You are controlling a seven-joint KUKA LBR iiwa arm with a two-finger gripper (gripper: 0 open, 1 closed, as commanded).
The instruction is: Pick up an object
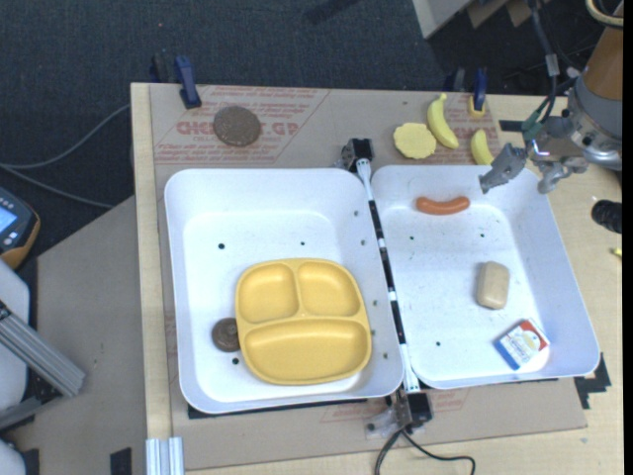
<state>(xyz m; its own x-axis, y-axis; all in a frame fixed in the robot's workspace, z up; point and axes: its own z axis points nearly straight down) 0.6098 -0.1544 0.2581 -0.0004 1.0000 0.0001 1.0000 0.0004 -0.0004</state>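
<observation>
The approach step, I judge: the gripper (524, 168) hangs spread wide and empty at the right-hand white bin's (569, 265) one-o'clock corner. The red sausage-shaped toy (442, 205) lies at its eleven; next, shift over it, then descend.

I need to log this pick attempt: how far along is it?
Nothing is picked yet. The gripper is open over the right bin's far edge, holding nothing. The sausage, beige block and small packet all lie in the bin. Descent, grasp and lift remain.
</observation>
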